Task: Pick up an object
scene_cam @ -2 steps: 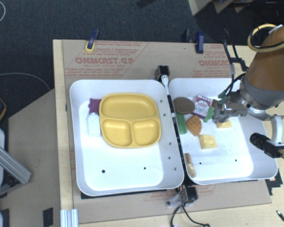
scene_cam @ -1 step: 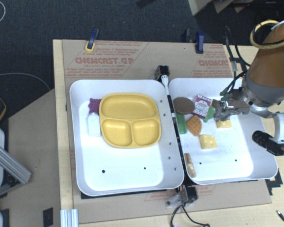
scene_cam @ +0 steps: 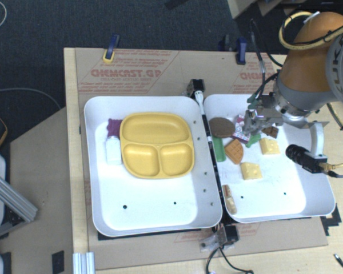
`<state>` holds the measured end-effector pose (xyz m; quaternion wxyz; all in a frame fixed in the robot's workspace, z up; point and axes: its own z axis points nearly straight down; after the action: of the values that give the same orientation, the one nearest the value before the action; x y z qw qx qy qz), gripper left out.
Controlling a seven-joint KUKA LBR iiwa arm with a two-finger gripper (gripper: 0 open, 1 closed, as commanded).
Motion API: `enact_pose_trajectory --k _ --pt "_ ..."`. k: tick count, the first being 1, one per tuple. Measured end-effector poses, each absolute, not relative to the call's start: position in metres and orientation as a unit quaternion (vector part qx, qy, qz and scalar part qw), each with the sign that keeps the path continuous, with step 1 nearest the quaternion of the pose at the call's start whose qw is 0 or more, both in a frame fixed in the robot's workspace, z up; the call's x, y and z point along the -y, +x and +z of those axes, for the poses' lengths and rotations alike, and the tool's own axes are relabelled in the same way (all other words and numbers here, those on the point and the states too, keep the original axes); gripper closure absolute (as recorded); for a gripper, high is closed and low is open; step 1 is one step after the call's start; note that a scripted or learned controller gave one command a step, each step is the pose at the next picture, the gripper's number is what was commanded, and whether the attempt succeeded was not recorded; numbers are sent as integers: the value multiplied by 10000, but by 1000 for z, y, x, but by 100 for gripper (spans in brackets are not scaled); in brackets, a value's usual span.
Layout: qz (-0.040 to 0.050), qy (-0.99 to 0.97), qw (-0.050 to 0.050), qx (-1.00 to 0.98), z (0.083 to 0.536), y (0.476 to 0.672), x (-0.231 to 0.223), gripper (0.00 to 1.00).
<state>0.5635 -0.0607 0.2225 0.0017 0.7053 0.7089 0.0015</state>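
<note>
The gripper [scene_cam: 252, 124] is down in the right bin [scene_cam: 308, 207], at the back of a small heap of play food, and from where I stand I cannot tell how it is set or whether it has anything. Right under it lies a pink-and-white packet [scene_cam: 240, 131] with a sliver of green [scene_cam: 251, 141] poking out beside it. I count one brown round piece [scene_cam: 220, 127] to the packet's left, one green stick [scene_cam: 218, 149] along the bin's left wall, one orange waffle-like piece [scene_cam: 234, 151] and two pale yellow cheese blocks [scene_cam: 269, 146] [scene_cam: 251, 170], the first near the gripper and the second nearer the front. A small brown chunk [scene_cam: 270, 132] sits just beside the gripper, and a tan bar [scene_cam: 229, 199] lies at the front left.

In the left bin [scene_cam: 103, 210] there is one yellow divided tray [scene_cam: 157, 144] with three compartments, plus one purple item [scene_cam: 114, 127] and one white bottle [scene_cam: 112, 150] tucked against its left side.
</note>
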Motion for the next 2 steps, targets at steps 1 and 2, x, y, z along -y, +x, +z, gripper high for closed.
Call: enact_pose_trajectory --k 1,2 --pt "23 7053 22 -7089 224 613 27 100" --pt "22 7050 16 -7092 220 646 -16 100"
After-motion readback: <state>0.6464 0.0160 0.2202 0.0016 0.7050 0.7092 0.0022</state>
